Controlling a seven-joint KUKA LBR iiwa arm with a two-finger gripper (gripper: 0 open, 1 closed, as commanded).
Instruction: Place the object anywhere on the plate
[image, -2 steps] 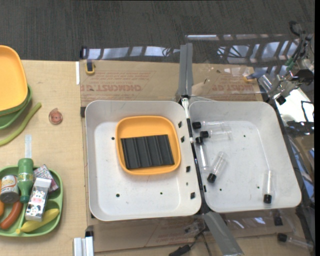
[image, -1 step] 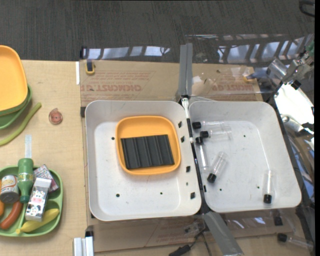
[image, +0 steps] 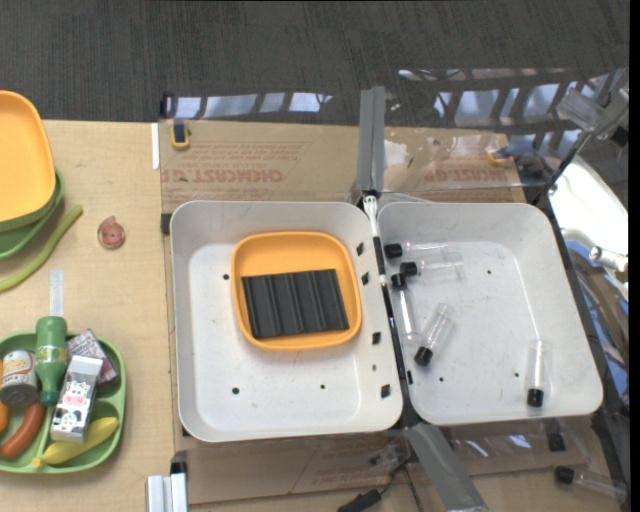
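I count two bins, one orange plate (image: 296, 253), one black ribbed block (image: 297, 303) and four capped clear tubes (image: 433, 334). The block lies on the plate in the left bin (image: 200, 330), long axis left-right. I cannot tell the gripper's state.

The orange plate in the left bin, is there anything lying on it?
Yes, a dark ribbed rectangular object lies flat on the orange plate, which sits in the left bin.

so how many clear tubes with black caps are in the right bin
4 that I can make out. Two tubes lie near the bin's upper left, one mid-left, one at lower right. Being clear, another could go unnoticed.
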